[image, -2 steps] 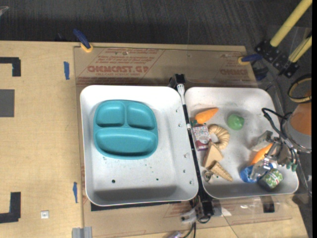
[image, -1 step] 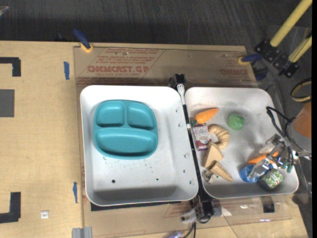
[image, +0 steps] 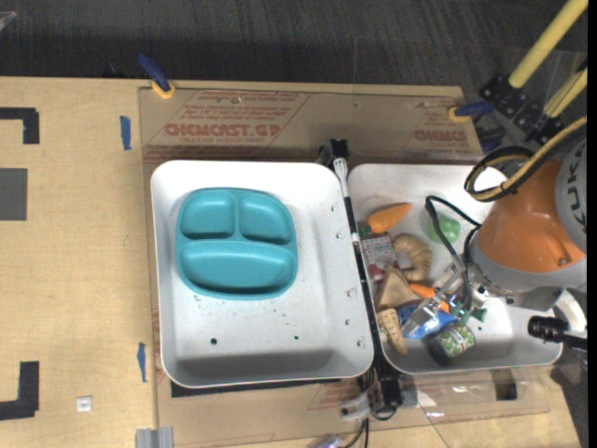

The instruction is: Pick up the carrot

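Carrot [image: 388, 217]: small, orange, tapered, lying in rt bin [image: 485, 362].

Grey arm [image: 532, 241] low, wrist angled leftward

Premises: a robotics test laboratory, not a home or shop. Evidence follows. The bench [image: 75, 278] is surfaced with plain board bearing black tape markers along its left edge and blue tape tabs near the bins. A printed cardboard sheet [image: 224, 124] is fastened at the bench's far edge with spring clamps [image: 159, 80]. Two white bins [image: 177, 343] sit side by side. Loose cabling [image: 494, 171] and a yellow rod [image: 555, 31] occupy the far right corner. The floor is dark carpet [image: 280, 17].
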### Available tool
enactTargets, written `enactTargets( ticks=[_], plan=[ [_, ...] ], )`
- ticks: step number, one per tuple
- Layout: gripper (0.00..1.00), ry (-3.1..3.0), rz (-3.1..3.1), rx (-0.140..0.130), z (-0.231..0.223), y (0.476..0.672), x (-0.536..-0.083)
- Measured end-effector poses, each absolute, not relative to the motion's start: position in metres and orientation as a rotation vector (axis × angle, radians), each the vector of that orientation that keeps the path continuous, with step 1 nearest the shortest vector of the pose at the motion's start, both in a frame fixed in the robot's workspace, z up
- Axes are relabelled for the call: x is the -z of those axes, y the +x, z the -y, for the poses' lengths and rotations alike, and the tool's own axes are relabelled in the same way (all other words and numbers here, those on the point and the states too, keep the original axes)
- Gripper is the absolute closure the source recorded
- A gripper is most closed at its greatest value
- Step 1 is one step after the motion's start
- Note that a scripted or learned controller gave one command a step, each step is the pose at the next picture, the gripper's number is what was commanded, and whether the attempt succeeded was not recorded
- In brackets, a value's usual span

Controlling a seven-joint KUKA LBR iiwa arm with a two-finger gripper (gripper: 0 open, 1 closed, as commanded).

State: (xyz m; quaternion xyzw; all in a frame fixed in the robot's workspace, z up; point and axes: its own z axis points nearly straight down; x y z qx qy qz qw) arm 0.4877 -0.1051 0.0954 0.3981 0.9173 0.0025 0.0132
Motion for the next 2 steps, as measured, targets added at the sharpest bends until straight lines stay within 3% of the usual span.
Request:
enactTargets(
  ticks=[1, 2],
  plan=[
    [0.0, 1.778, -2.573, -0.005, 0.101, 0.511, -0.094],
    [0.0, 1.97, -2.427, -0.032, 0.121, 0.496, -0.095]
  ],
)
